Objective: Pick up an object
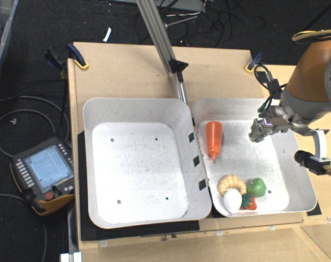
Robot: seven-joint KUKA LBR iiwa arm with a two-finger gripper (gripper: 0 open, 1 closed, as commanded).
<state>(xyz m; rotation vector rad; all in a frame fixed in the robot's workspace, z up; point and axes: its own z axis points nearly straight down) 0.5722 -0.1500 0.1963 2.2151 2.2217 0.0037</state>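
Two shallow white bins are sitting side by side on the bench (154,72); the right bin (296,198) is holding an orange carrot (214,138) near its left wall, with a croissant (231,183), white egg (232,201) and green pepper (256,187) clustering at its near edge. The gripper (258,131) is hovering over the bin's bare far-right floor, apart from everything, its fingers too blurred to judge.

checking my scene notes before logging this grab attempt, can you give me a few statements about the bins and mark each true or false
1. The orange carrot lies in the right bin. True.
2. The pincer hangs over the left bin. False: it is over the right bin.
3. A green toy sits near the right bin's front edge. True.
4. The white egg lies alone, far from other items. False: it lies against the croissant.
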